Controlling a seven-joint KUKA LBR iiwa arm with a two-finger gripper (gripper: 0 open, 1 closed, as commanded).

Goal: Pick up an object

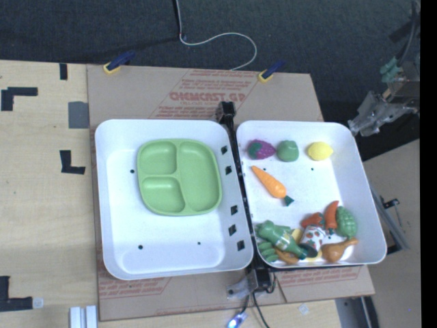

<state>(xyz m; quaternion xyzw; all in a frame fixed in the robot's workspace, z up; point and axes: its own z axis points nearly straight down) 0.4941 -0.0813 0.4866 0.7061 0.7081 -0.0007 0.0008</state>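
The right bin (355, 183) holds toy food. Along its far side lie a purple bunch of grapes (260, 149), a round green piece (287, 150) and a yellow lemon (319, 150). An orange carrot (269, 182) lies near the middle. Several small toy vegetables are heaped in a pile (307, 236) at the near side. My gripper (369, 119) hangs at the far right, just outside the right bin's far right corner, apart from every object. Nothing shows in its grasp.
The left bin (116, 238) holds a light green divided plate (179, 176). Both bins rest on a cardboard sheet (205, 94). A white cable (218, 43) loops over the dark floor behind it.
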